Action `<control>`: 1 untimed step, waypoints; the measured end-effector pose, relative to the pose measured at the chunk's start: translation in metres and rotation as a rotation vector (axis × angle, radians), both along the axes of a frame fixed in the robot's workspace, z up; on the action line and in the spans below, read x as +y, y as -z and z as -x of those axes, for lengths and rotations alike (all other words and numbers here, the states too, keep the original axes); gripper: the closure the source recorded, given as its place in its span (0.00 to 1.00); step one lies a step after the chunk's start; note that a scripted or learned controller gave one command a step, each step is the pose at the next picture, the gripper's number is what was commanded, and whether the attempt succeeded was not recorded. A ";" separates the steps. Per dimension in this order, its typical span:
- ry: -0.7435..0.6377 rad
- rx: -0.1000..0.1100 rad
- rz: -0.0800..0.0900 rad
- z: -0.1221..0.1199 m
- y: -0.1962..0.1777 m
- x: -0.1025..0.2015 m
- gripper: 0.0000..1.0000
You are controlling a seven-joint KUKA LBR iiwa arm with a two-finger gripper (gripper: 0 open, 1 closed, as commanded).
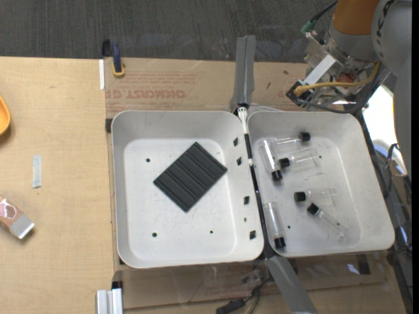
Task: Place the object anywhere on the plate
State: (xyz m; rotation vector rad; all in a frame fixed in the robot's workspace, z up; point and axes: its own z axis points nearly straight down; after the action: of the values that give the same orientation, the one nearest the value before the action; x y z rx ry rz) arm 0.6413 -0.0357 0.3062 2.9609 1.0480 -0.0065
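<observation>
Arm [366, 25] raised above right bin's [366, 175] far edge; jaws' state cannot tell.

cardboard sheet [171, 84] | red print, upside down | possibly "CHEMCAST", blurred

Two white bins [177, 126]. Left one: dark grey ribbed plate [190, 176]. Right one: clear tubes [268, 156] with black caps. Tan cardboard worktop [52, 110], faded red print. Arm [366, 12] grey, orange band. Orange item [3, 116] at left edge.
</observation>
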 end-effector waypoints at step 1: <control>0.078 0.000 0.000 -0.004 -0.079 0.100 1.00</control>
State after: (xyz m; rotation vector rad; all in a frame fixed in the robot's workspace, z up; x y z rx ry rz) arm 0.6456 0.0642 0.3850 2.9997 0.9312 -0.0064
